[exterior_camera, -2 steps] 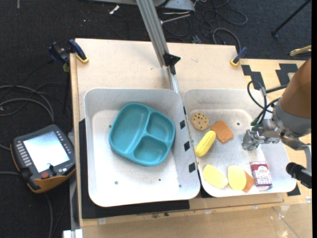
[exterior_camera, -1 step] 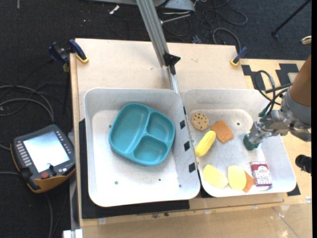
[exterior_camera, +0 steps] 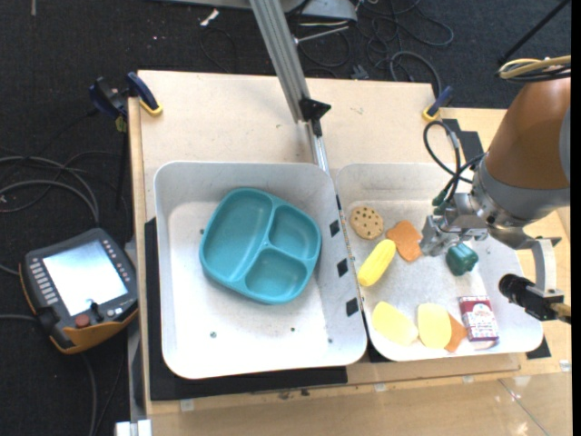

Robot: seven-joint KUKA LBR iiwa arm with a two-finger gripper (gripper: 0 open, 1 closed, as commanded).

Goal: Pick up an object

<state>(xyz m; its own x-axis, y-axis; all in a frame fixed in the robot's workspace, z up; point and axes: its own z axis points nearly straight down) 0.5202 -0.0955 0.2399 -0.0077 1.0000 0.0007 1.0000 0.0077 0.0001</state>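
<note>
**Orange wedge under the gripper in the right bin**

Orange, flat, wedge-shaped toy piece [exterior_camera: 406,241] lying on the floor of the right shallow white bin [exterior_camera: 399,182], toward the middle of its upper half. Just beside it on the right, the grey two-finger gripper [exterior_camera: 439,238], low over the bin floor, fingers pointing toward the wedge; nothing visibly between them, and too small and shadowed to tell whether spread or closed. Directly right of the gripper, a small dark green block [exterior_camera: 462,259], touching or nearly touching the metal. Above and behind, the grey wrist with black cables, then the broad orange band of the arm [exterior_camera: 542,121] reaching in from the right.

Left of the wedge, a round tan cookie with dark chips [exterior_camera: 366,221]. Below that, a yellow elongated banana-like piece [exterior_camera: 377,262], tilted, close to the wedge's lower left corner. Along the near edge of the same bin, two pale yellow rounded pieces [exterior_camera: 397,322] side by side, with another orange piece [exterior_camera: 456,332] tucked behind the right one, and a small red and white box [exterior_camera: 477,321] next to it.

In the left white bin [exterior_camera: 172,271], a teal plastic divided plate with three compartments [exterior_camera: 260,244], well apart from the gripper.
</note>
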